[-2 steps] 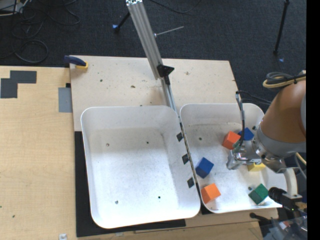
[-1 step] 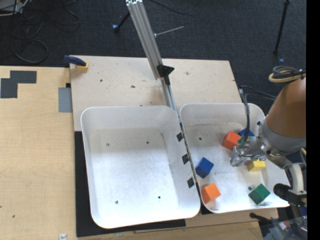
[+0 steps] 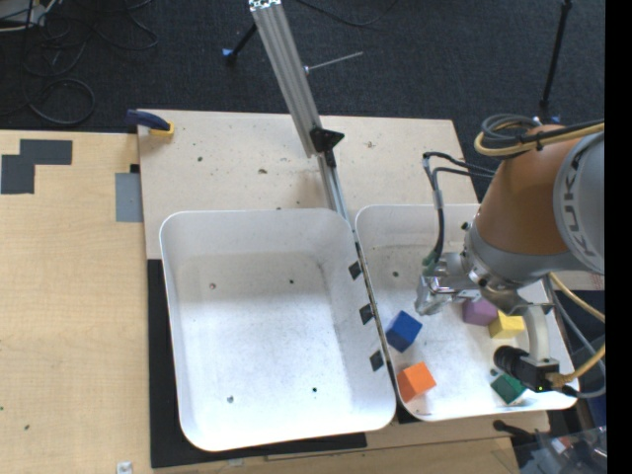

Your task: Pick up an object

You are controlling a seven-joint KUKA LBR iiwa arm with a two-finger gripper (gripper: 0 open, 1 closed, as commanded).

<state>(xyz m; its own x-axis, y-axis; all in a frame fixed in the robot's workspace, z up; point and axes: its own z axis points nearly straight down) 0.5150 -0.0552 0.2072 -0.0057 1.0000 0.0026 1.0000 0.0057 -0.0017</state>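
Camera view has the arm's jaws [image 3: 432, 297] low in the right bin [image 3: 395, 227], how wide I cannot tell, near a blue block [image 3: 403, 331], with orange [image 3: 417, 379], purple [image 3: 479, 311], yellow [image 3: 510, 325] and green [image 3: 510, 389] blocks around

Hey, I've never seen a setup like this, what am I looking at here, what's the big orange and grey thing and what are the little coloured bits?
It is a single picture from a camera fixed above a workbench, looking down at a slant. The big grey and orange shape on the right is a robot arm reaching in; its job is to pick something up. At its tip is a metal claw, lowered over the right bin. I cannot tell whether the claw is open or shut, and nothing shows in its grasp. Two shallow white bins sit side by side. The right one contains small blocks: a blue block, an orange block, a purple block, a yellow block and a green block. The left bin lies beside it.
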